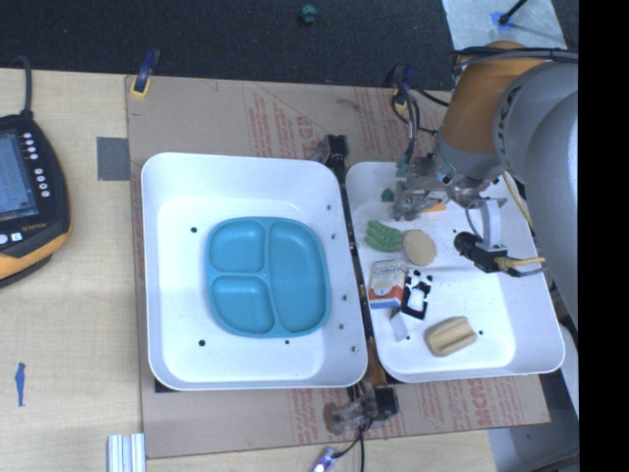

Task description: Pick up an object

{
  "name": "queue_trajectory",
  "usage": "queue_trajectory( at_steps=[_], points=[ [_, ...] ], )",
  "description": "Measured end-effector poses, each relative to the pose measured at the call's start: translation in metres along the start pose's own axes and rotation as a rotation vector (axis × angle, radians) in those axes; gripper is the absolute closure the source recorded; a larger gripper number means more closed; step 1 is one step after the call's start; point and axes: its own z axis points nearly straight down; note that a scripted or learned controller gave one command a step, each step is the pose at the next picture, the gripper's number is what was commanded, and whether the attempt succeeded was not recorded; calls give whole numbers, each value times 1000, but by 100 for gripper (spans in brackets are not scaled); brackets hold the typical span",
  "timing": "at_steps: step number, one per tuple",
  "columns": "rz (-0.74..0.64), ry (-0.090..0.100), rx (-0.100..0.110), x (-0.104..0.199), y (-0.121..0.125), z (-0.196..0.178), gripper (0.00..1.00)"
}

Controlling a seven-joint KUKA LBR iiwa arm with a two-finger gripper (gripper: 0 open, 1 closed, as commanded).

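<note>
Grey arm (536, 155) with orange band is filling the upper right of the frame, reaching over the right bin (521, 347). Gripper (413, 197) is hovering at that bin's upper left corner; jaw state cannot be told. Below it are lying a green item (384, 234), a tan round piece (420, 247), and a tan block (450, 336) at lower centre. Left bin (172, 264) is holding a blue divided tray (266, 275).

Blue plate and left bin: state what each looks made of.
Blue plate: likely moulded plastic, with a smooth, slightly satin finish; its colour is uniform and its three compartments have soft rounded edges. Left bin: probably thin formed plastic, white and faintly glossy, with rounded corners and a raised rim.
</note>
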Motion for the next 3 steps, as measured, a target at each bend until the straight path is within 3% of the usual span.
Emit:
queue_trajectory(
  at_steps=[1, 2, 3],
  points=[
    [0, 0, 0, 0, 0, 0, 0],
    [4, -1, -13, -59, -20, -7, 0],
    [1, -1, -14, -67, 3, 8, 0]
  ],
)
